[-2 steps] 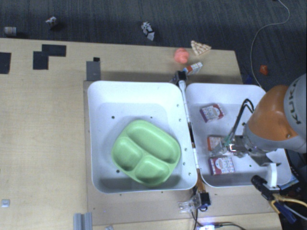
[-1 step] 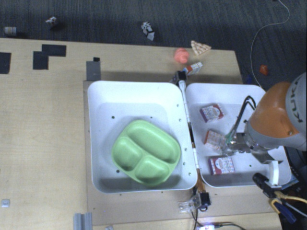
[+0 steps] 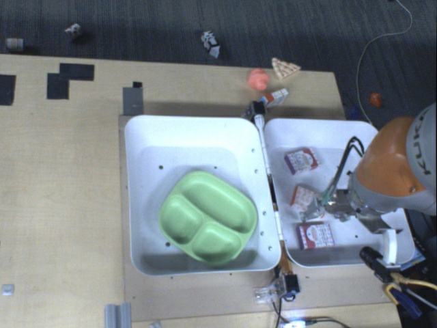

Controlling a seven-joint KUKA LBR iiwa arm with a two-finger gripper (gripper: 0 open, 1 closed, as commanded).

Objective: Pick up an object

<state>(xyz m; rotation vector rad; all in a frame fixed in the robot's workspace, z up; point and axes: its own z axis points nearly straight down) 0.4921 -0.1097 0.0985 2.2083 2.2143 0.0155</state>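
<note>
Pincer (image 3: 315,207) low in the right bin (image 3: 341,127), centre-right of frame; whether it grips anything I cannot tell.
Three small packets: upper packet (image 3: 301,160), middle packet (image 3: 302,195), lower packet (image 3: 315,235); likely light, thin, crinkly, slippery; pinch across a short edge.

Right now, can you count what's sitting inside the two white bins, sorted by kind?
Green divided plate: 1, in the left bin.
Small red-and-white packets: 3, in the right bin, at and.
Total: 4.
</note>
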